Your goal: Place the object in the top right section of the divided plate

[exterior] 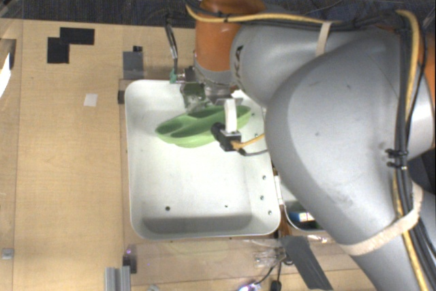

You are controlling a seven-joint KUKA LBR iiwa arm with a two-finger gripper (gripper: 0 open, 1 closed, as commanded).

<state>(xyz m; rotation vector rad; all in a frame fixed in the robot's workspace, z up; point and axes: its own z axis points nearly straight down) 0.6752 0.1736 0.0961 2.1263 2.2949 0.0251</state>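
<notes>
Pale bench [68, 167] bears a white bin [184, 194]; the gripper [201, 97] hangs over the green divided plate [178, 130] at its far side, probably to place something. Whether it is open or holding anything, I cannot tell.

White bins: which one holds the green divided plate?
The bin on the view's left: the green plate lies at its far side, beneath the gripper. The arm hides most of the other.

The grey arm [340, 146] covers nearly all of the right bin [289, 200]. The green plate [182, 130] has its right part hidden under the arm's wrist, so its sections there are unreadable.
</notes>
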